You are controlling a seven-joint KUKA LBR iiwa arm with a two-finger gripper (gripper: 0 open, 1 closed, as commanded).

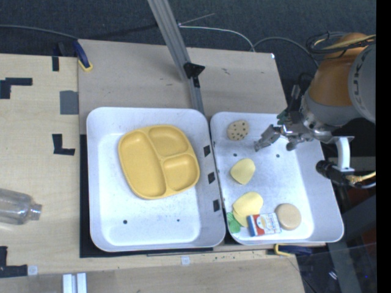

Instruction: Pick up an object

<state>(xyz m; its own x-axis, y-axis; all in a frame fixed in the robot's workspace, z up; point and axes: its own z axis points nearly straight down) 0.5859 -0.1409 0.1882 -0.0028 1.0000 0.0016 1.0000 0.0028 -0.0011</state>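
Camera view: the gripper (280, 137) is seen over the upper part of the right bin (317, 182), its two fingers spread apart with nothing between them. It hangs above bare bin floor, and whether the fingertips touch that floor cannot be told.

Nearest to it, just to its left, a round cookie (237, 130) lies in the bin's upper left corner. Farther down the bin a yellow lump (242, 171) is found near the middle. Along the bottom edge a second yellow piece (247, 204), a small red and white carton (264, 224), a tan disc (288, 216) and a green bit (233, 223) are crowded together. The left bin (104, 163) holds a yellow divided plate (159, 160).

The approach step is judged to be in hand; no object has been taken yet. For the next move, the open fingers would need to be centred over one item, the cookie being closest, then lowered and closed.
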